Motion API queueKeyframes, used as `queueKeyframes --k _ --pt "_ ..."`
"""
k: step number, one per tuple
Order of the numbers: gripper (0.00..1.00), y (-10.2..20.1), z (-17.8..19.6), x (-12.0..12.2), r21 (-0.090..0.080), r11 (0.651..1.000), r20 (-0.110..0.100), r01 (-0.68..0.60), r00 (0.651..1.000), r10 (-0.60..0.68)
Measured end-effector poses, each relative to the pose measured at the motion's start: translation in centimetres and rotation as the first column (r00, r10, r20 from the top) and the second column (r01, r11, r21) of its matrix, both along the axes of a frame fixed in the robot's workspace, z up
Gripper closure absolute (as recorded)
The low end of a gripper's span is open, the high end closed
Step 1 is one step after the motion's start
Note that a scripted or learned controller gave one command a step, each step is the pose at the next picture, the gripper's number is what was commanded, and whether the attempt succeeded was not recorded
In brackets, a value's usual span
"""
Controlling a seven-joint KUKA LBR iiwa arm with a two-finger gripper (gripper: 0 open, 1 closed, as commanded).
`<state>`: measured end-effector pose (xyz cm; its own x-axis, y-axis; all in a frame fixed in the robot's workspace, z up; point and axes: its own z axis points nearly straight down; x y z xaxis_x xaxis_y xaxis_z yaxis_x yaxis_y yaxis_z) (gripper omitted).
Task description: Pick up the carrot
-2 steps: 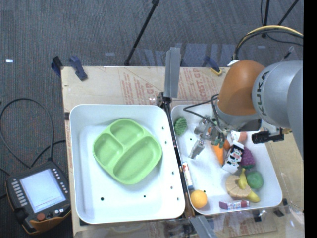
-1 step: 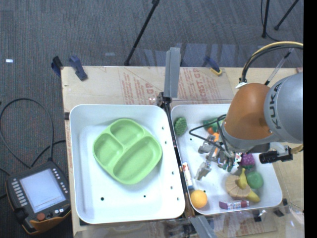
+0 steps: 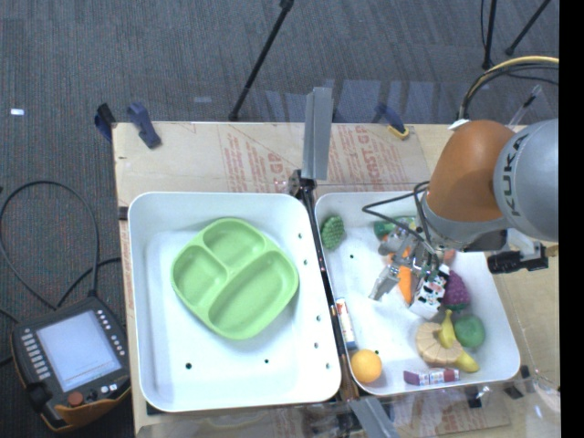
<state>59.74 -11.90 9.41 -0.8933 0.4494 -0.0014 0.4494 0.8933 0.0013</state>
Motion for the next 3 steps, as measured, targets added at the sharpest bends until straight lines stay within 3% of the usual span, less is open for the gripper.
queueKeyframes --k 1,2,3 --pt "1.00 0.2 1.0 0.1 0.000 1.000 0.001 -0.006 1.000 0.006" --pt "1.00 6.3 9.9 1.6 0.000 0.999 0.009 -0.039 0.999 0.039" --pt "1.00 7.1 12.0 -5.4 0.000 0.906 0.000 -0.422 0.906 0.422"
